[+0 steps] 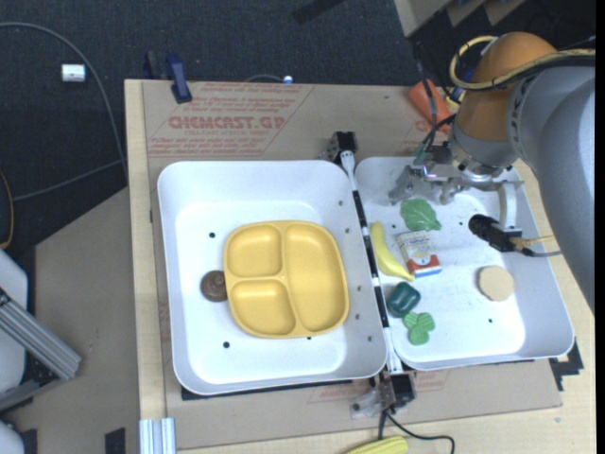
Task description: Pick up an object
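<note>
Pincer [430, 189] at far end of right bin [544, 322], wrist bulk covers it, can't tell if wide or narrow. Green leaf [419, 216] lies just beside it on the bin floor, near the far-left corner; contact unclear. Same bin: banana [386, 252] along the left wall, small packet [419, 253] touching it, label unreadable; dark green pepper [403, 298] and small green piece [419, 326] toward the near-left corner; tan disc [495, 283] near the right edge. Left bin [189, 216]: yellow divided plate [285, 279] mid-floor, brown round thing [214, 286] at its left edge, partly hidden.
</note>
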Robot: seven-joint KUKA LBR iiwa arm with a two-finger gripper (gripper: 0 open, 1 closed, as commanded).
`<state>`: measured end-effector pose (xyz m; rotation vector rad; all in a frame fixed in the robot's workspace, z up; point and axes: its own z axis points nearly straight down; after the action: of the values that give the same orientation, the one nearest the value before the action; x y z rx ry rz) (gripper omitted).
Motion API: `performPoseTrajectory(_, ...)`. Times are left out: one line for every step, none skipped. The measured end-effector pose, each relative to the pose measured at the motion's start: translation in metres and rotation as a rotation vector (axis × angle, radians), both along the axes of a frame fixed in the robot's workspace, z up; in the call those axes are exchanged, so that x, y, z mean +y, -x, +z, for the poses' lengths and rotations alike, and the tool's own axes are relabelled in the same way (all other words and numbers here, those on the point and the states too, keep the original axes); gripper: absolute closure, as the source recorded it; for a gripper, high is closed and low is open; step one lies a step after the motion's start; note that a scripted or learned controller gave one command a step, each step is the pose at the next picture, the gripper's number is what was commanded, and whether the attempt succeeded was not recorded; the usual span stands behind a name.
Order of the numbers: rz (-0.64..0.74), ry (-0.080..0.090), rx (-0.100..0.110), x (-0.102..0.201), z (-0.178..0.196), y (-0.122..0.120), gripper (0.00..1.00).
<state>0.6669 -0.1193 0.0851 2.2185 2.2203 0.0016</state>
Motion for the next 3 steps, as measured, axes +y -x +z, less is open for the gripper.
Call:
performPoseTrajectory(0.000,-0.002,0.005,0.020,0.000,0.025,0.00)
performPoseTrajectory(0.001,0.000,0.000,0.014,0.000,0.000,0.00)
performPoseTrajectory(-0.001,-0.002,0.005,0.013,0.000,0.028,0.00)
